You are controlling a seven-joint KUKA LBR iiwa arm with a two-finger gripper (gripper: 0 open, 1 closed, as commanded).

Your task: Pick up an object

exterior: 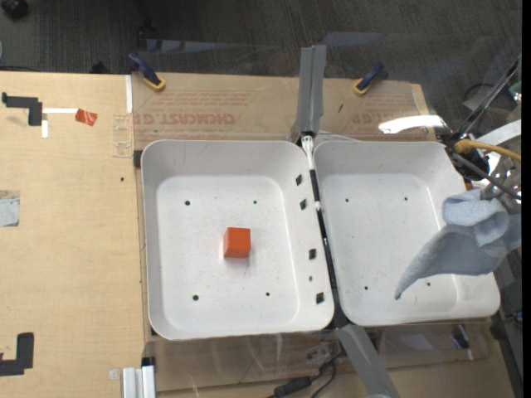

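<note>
Camera view, from above at a slant. I see two white bins side by side on the tabletop. The left bin holds one red block — it sits upright on the floor of the bin, a little below centre, well apart from every wall.

The right bin has a grey cloth over its right side. The cloth bunches up near the bin's right wall and trails a thin point down and left toward the bin floor. I cannot tell whether the bunched part is lifted or resting on the rim.

Arm: parts of it and its cables come in at the right edge, just above the cloth. The tool appears to be at the top of the bunched cloth, but it is cut off by the frame and partly hidden — I cannot tell its state, nor whether it has the cloth.

Behind the bins lies brown cardboard, held by two clamps.
</note>
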